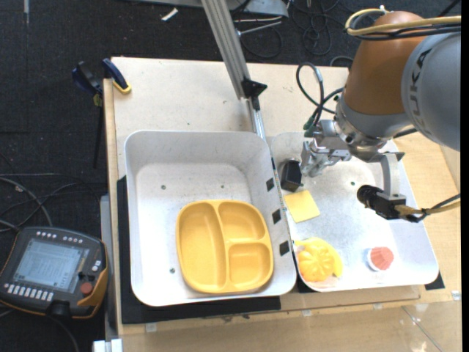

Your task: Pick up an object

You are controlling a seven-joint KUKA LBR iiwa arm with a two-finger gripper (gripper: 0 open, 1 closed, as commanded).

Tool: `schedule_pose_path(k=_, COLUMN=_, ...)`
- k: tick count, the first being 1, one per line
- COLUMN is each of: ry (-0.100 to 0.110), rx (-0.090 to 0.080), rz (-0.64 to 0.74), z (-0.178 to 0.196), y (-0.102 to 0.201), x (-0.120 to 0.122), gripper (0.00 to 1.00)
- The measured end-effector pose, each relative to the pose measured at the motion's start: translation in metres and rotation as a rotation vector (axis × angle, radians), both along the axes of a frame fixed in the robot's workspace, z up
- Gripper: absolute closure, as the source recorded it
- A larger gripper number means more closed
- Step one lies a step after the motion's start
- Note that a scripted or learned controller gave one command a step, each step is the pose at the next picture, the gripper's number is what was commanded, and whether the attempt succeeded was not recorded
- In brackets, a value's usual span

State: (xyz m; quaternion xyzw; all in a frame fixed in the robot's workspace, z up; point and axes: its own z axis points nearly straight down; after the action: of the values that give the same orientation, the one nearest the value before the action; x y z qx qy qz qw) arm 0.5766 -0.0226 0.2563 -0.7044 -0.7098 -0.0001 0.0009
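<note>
The desk [168,94] is a pale, speckled board standing on a dark carpeted floor [51,123]. A grey pendant [47,270] with a lit screen lies on the floor at the near left. Cables [308,6] sprawl beyond the far edge. A ribbed metal rail [227,39] slants down from the far side to the wall between the bins, and a blue and yellow clamp [102,75] grips the desk's far left corner.

The grey arm [440,86] bears the letters "UKA" (the first letter is cut off); I can read no other writing.

The left bin [146,160] is shallow white plastic with rounded corners. It holds a glossy yellow tray [223,244] with three compartments.

In the right bin [344,229], a flat yellow square [302,206] lies near the dividing wall. A lumpy yellow thing [317,261] sits at the near edge, and a small red round thing [380,257] sits to its right.

A black block [291,174] stands just left of the hand [315,161], which hangs low over the far part of the right bin. I cannot tell whether the hand is wide or narrow, and nothing shows in its grasp.
</note>
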Motion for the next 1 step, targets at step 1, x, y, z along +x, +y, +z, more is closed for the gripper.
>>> schedule_pose_path(k=1, ry=-0.002, rx=0.0, rz=0.001, z=0.0035, y=0.049, x=-0.0004, gripper=1.0)
